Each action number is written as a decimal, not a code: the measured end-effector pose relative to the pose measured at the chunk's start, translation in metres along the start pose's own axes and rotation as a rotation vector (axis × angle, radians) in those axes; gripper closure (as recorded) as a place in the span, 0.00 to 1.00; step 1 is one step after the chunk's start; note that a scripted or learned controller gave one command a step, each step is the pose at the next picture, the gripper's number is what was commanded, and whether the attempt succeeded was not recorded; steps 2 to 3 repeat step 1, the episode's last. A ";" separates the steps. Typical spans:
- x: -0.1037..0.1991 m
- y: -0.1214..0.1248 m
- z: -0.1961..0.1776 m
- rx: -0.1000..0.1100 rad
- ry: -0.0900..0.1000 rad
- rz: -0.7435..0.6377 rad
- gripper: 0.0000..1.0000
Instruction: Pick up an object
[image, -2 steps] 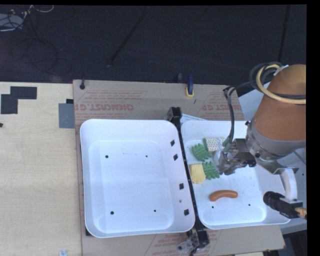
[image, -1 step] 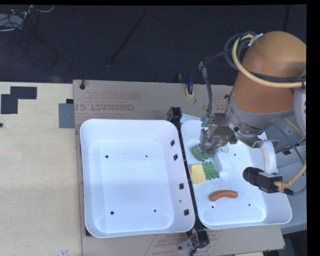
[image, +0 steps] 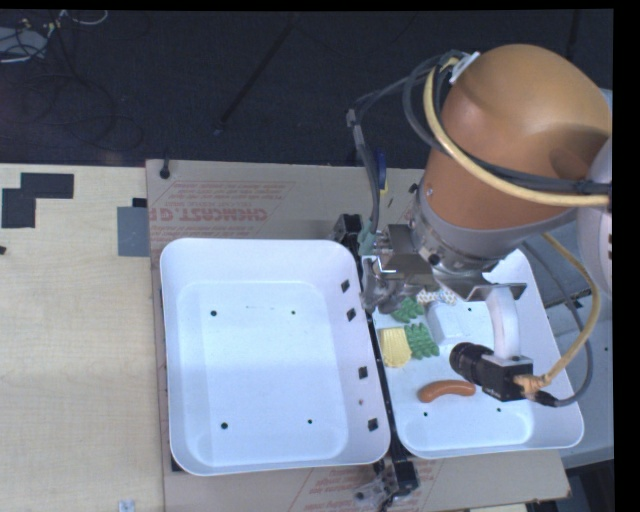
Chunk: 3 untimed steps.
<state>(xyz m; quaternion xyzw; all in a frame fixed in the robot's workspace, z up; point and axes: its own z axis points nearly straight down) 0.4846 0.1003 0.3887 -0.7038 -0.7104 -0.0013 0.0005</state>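
Orange dome of the arm (image: 520, 130), nearest the lens, hangs over the far part of the right bin (image: 560, 425); gripper (image: 382, 285) below it at that bin's far-left corner, whether spread or pressed together cannot be told. Items, right bin: green piece (image: 418, 335) just near-right of the gripper; yellow piece (image: 395, 348) beside it, on the near side; sausage (image: 446, 391) nearer again, long axis left-right. Left bin (image: 190, 270): no items
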 end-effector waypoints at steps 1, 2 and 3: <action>0.031 -0.009 -0.012 0.003 -0.002 0.005 1.00; 0.031 -0.009 -0.012 0.003 -0.002 0.005 1.00; 0.031 -0.009 -0.012 0.003 -0.002 0.005 1.00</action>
